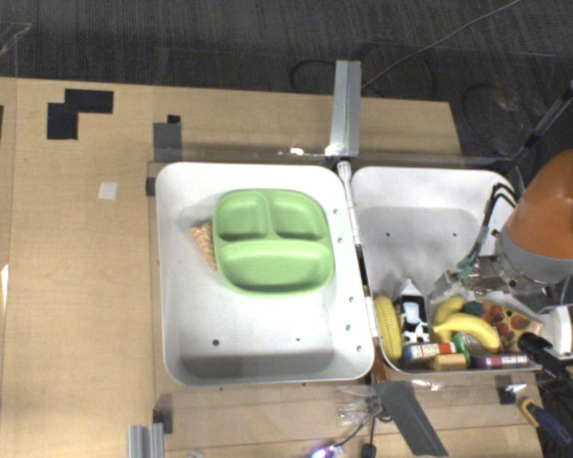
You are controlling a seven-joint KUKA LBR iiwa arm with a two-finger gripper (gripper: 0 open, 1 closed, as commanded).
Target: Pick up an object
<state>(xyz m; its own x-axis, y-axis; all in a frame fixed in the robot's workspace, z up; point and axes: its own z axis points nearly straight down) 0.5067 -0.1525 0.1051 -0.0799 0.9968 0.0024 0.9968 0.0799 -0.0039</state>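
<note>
I see the divided tray [270,240] sitting in the left bin [186,284] toward twelve o'clock, while the right bin [415,208] has its banana [466,327] and corn cob [388,324] crowded at six.

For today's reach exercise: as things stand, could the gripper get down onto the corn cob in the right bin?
Probably yes. The corn cob lies uncovered at the heap's left edge, though the bin wall crowds one side.
</note>
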